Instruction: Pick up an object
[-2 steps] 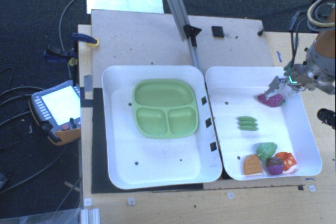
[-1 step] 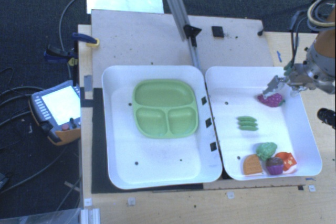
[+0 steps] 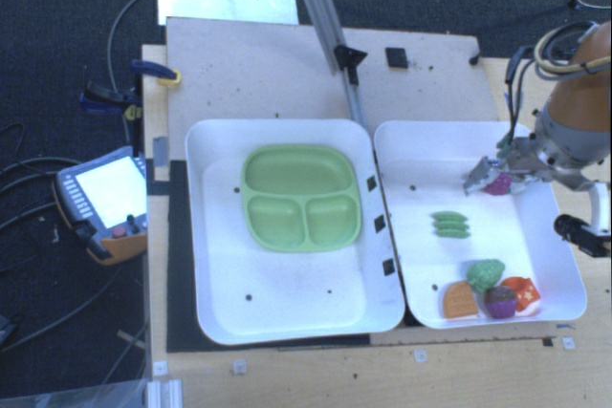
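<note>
Jaws [image 3: 490, 179] sit low in the right bin [image 3: 411, 301], close against a small magenta piece [image 3: 498, 185] at the bin's upper right; whether they are open, closed or gripping cannot be told from here. Other candidates lie apart in that bin: green pea pods [image 3: 450, 224] mid-bin, and a cluster in the near corner of an orange slice [image 3: 460, 301], green broccoli [image 3: 486, 273], purple piece [image 3: 501, 302] and red piece [image 3: 523, 293]. Risk, as I judge it: the magenta piece lies near the bin wall, so an off-centre close could nudge it aside or pinch only its edge, and it would drop on lifting.
</note>
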Tool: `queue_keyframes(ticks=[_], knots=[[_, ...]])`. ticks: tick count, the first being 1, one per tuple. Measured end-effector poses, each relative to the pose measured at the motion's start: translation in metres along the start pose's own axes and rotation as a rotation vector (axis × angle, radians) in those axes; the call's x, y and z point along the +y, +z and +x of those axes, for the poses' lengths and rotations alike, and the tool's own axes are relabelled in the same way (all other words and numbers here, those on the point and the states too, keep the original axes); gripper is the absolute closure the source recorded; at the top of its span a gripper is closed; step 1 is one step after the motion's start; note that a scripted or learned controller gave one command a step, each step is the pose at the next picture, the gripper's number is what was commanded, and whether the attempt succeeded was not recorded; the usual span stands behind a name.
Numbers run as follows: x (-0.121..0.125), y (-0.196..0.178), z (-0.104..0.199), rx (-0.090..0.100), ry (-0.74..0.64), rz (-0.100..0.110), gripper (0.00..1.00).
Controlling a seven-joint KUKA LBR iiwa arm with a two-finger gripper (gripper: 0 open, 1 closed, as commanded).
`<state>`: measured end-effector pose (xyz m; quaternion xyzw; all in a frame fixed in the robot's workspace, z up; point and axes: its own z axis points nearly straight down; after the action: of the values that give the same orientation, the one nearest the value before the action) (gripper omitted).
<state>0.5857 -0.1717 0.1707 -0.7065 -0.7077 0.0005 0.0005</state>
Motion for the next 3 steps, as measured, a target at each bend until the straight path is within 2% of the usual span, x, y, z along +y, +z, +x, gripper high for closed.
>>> queue_keyframes(ticks=[1,2,3], knots=[[0.001,0.062,0.003,0.000,0.000,-0.001,0.00],[0.003,0.085,0.003,-0.001,0.001,-0.006,0.00],[0.005,0.072,0.003,-0.002,0.001,-0.013,1.00]])
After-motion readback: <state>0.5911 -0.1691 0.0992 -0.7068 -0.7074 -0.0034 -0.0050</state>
